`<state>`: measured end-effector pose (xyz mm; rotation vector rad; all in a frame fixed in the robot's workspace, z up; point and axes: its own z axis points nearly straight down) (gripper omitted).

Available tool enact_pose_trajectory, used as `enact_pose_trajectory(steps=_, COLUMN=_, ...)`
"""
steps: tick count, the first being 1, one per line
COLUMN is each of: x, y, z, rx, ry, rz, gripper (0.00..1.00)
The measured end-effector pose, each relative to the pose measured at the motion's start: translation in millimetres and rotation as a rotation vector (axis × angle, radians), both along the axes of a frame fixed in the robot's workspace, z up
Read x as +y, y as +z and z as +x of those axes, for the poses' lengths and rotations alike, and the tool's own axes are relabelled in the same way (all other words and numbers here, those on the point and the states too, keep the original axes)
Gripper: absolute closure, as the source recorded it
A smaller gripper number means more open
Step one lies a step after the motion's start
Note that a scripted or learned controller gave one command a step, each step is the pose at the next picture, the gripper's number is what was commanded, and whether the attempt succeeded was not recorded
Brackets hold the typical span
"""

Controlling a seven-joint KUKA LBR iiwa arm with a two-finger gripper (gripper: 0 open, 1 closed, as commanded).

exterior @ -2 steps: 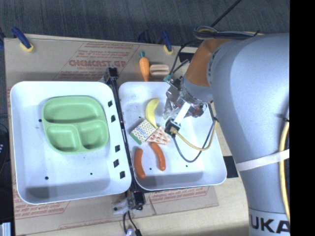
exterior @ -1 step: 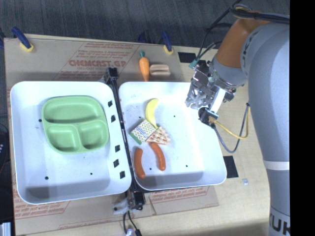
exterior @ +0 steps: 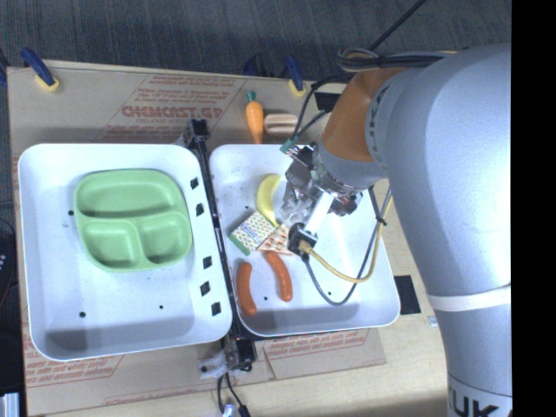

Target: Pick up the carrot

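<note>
Camera view: carrot (exterior: 253, 118) lies outside the bins; tool (exterior: 294, 205) grip state unclear.

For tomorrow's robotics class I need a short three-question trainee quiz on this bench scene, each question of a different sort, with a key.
1. True or false: the carrot lies inside the right bin.
2. Which bin holds the green divided tray? A) left B) right
3. Fill in: the hand hangs over the ____ bin, near the banana and two sausages.

Key: 1 false, it lies on the cardboard behind that bin; 2 A; 3 right.
</note>
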<state>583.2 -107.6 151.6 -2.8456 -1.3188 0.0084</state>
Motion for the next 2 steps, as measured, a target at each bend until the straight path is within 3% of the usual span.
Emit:
enact_pose_trajectory(steps=1, x=-22.6, y=42.1, z=-14.6, rx=-0.006, ry=0.381, rz=-0.001, gripper=1.00)
enact_pose_trajectory(steps=2, x=-35.1, y=133.6, z=-3.7, rx=-0.004, ry=0.174, rz=-0.002, gripper=1.00)
